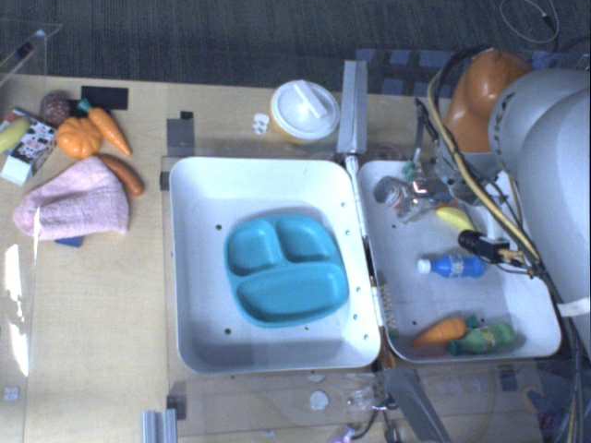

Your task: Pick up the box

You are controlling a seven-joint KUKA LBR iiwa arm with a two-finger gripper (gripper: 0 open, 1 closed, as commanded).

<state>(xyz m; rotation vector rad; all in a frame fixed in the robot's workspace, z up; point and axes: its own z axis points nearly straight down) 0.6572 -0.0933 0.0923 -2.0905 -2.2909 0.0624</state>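
Two shallow white bins sit side by side on the pale wooden surface point(92, 340). The left bin point(189, 266) holds a blue plastic divided plate point(288, 268). The right bin point(522, 307) holds a yellow banana point(454, 218), a small blue bottle with a white cap point(454, 267), an orange toy carrot point(440, 331) and a green toy vegetable point(488, 336).

The grey arm point(545, 146) reaches over the right bin, its claw point(416, 190) low near that bin's upper left corner, close to the banana. Glare and cables make it impossible to tell whether the claw is wide or narrow, or whether anything sits in it.

The only box-like item in sight is a small printed cardboard box point(30, 146), which lies at the far left edge of the surface. It is outside both bins, above a folded pink cloth point(74, 201) and well apart from the claw.

The box is probably light and fairly stiff, with thin walls that could buckle under a hard squeeze and a smooth printed skin that may slip. The safest hold looks to be across its narrower pair of flat sides, near the middle.
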